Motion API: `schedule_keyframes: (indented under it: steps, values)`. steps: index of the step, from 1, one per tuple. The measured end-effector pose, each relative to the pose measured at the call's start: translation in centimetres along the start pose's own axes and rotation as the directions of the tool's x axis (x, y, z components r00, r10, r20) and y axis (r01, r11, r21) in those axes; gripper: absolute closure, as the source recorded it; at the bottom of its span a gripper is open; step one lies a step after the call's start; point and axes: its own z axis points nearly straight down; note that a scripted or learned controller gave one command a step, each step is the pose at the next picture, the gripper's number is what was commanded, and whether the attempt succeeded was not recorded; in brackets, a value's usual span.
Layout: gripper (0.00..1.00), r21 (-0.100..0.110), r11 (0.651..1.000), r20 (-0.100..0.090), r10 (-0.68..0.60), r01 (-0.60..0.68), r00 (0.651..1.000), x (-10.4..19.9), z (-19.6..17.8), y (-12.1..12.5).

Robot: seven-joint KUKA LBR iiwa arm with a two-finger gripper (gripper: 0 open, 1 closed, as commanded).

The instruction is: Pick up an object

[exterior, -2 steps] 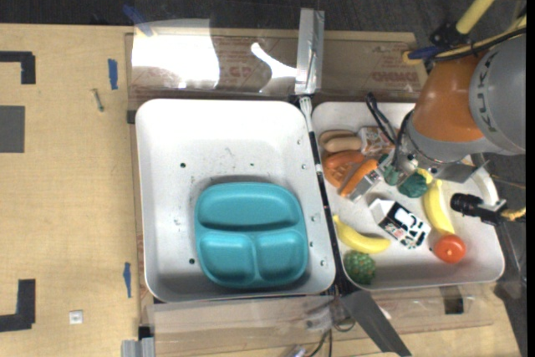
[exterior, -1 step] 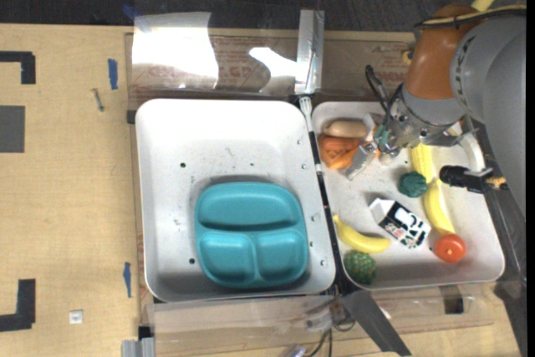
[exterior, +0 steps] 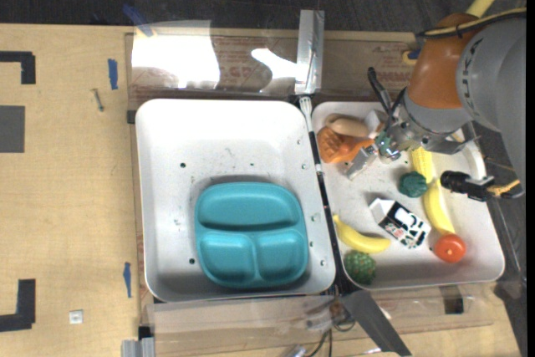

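- Reaching down into the right bin (exterior: 489, 267), the pincer (exterior: 368, 156) is hanging just beside an orange toy (exterior: 336, 148); I cannot tell its state.
- Lying nearby are two bananas (exterior: 361, 237), a green ball (exterior: 360, 266) and a tomato (exterior: 450, 248).
- Sitting in the left bin (exterior: 167, 138) is a blue tray (exterior: 249, 233).
- Nothing is looking picked up yet; the grabbing and lifting are still waiting.

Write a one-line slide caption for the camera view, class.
KUKA arm's gripper reaches into the right bin near an orange toy, among bananas and other small items; a teal divided tray sits in the left bin.
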Motion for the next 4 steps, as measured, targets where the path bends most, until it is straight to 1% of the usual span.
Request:
schedule_keyframes:
  steps: [1,2,3,4]
  values:
    - [0.0,-0.031,0.999,0.027,-0.038,0.039,0.999,-1.9,-0.1,-3.3]
    - [0.0,-0.026,0.995,0.024,0.1,-0.099,0.995,-0.6,0.0,-1.5]
    - [0.0,-0.04,0.997,0.015,0.065,-0.064,0.998,-4.2,-0.2,-7.8]
    - [1.0,-0.042,0.997,0.026,0.068,-0.067,0.997,-4.6,-1.2,-8.0]
